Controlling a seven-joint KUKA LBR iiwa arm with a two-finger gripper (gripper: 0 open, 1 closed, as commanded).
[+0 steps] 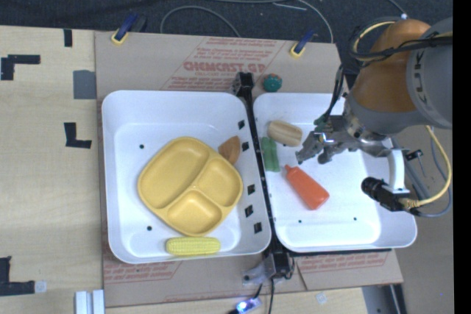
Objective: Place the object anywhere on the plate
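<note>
Gripper point(313, 151) is seen low over the right bin point(368, 235), fingers apart, nothing clamped between them. Tan bread roll point(284, 133) lies near at 10 o'clock of it, green piece point(269, 155) at 9, orange carrot point(307, 187) just beside at 6. Yellow plate point(190, 184) is set in the left bin point(121, 158); brown item point(230, 149) touches its 1 o'clock rim, corn cob point(193, 245) lies at its 6.

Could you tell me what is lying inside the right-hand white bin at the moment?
In the right bin: a tan bread roll, a green piece along its left wall, and an orange carrot. The arm covers the bin's upper right part.
</note>
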